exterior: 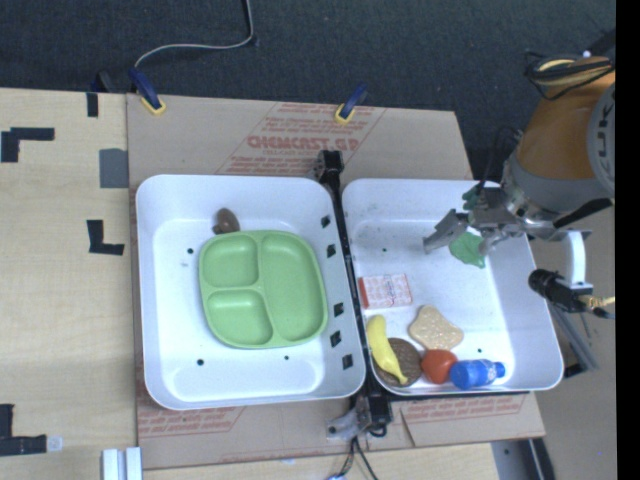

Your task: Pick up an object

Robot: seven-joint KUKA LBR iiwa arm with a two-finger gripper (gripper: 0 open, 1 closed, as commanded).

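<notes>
So here's the state of play, big stuff first. Two white bins sit side by side on the bench. The left bin (160, 298) has a green divided tray (264, 288) sitting in the middle of it and a small brown lump (226, 221) just beyond the tray's far edge. The right bin (400, 208) is where everything's going on: the arm (565, 143) comes in from the right over its far right corner, and most of the loose stuff is crowded along the near wall.

That pile is a yellow banana (383, 349), a tan bread-slice-looking thing (435, 327), a dark brown round piece (405, 353) tucked between them, a red tomato-ish ball (437, 366) and a blue bottle (474, 373) at the near right corner. A red and white packet (385, 291) lies flat a bit further up, apart from the pile.

The gripper (462, 236) is over the upper right part of that bin, and there's a small green object (468, 250) right at its tip. Looks to me like the fingers are clamped on it, with one dark finger sticking out to the left, though it's pretty small so I wouldn't bet the house on that.

My read: the grab looks done or nearly so. What's left is lifting it clear of the bin, which I can't confirm from this angle
</notes>
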